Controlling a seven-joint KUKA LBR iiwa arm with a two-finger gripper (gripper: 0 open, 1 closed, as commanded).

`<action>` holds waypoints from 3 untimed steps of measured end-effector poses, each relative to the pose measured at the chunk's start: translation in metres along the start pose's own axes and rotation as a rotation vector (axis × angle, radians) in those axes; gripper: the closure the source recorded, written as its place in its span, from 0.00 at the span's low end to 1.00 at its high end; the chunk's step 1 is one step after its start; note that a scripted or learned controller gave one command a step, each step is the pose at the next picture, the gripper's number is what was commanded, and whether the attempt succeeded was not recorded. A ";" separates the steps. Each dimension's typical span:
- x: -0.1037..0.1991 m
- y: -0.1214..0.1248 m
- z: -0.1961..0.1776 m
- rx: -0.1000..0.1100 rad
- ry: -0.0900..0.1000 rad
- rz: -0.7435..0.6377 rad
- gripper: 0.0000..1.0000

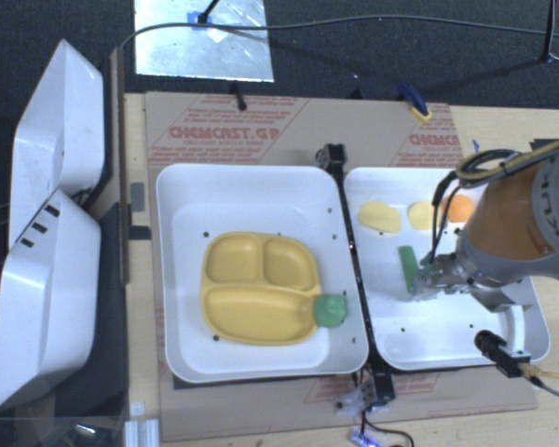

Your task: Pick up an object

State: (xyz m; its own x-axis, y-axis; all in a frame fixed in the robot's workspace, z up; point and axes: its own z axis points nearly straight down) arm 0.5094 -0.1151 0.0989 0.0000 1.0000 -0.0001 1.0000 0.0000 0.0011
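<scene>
The right bin [419,347] holds a green stick-shaped object [407,265], two pale yellow pieces [379,216] [419,215] and an orange ball [459,209] at its far side. My gripper [429,282] hangs low over the right bin, right beside the green stick's near end. The wrist hides its tips. In the left bin [182,250] lies a yellow divided tray [258,287] with a green ball [331,310] against its right edge.
The arm's grey and orange body [512,226] covers the right side of the right bin. A divider bar [352,250] runs between the two bins. White casings [51,222] stand at the far left of the bench.
</scene>
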 end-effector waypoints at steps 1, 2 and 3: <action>-0.004 0.008 -0.058 -0.004 -0.001 -0.001 1.00; -0.005 0.013 -0.120 -0.005 -0.001 -0.001 1.00; -0.005 0.013 -0.164 -0.004 0.000 -0.001 1.00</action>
State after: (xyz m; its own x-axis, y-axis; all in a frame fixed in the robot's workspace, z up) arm 0.5227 -0.1201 0.2633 -0.0008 1.0000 -0.0006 1.0000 0.0008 0.0049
